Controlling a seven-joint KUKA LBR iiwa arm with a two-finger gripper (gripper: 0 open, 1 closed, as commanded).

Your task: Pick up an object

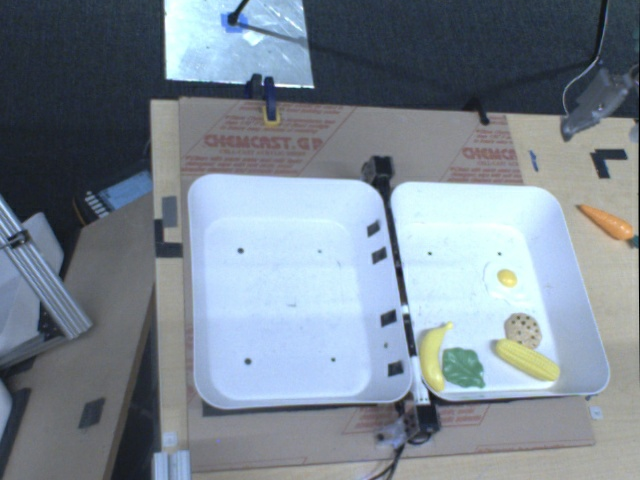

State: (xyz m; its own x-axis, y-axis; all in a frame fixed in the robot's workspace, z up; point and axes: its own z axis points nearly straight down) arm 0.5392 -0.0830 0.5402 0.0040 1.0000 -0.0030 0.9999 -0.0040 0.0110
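Nothing picked yet. Jaws (597, 98) at upper right, high over surface, well apart from bins; open or closed: cannot tell. All candidates lie in right bin (560, 218): fried egg (506, 278), cookie (522, 329), corn (527, 360), banana (432, 357), green leaf (463, 367). Reach, descent, grasp, lift remain.

One fixed camera looks down at a slant on both bins (290, 193) from above the bench (560, 138).
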